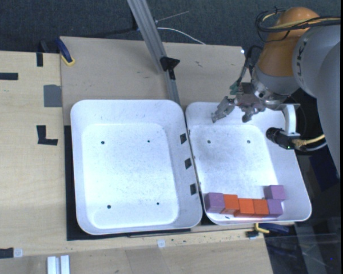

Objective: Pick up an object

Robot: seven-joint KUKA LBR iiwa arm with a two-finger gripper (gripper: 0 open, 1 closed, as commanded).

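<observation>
A row of small blocks lies along the near wall of the right bin (286, 153): a purple block (215, 201) at the left, orange blocks (247, 205) in the middle, and a purple block (275, 193) at the right end. My gripper (233, 113) hovers over the far edge of the right bin, well away from the blocks. Its two fingers are spread apart and nothing is between them.
The left bin (80, 153) sits beside the right one, sharing a middle rim. A metal pole (151, 33) slants up from the far side between the bins. Black cables (291, 140) hang at the arm's right.
</observation>
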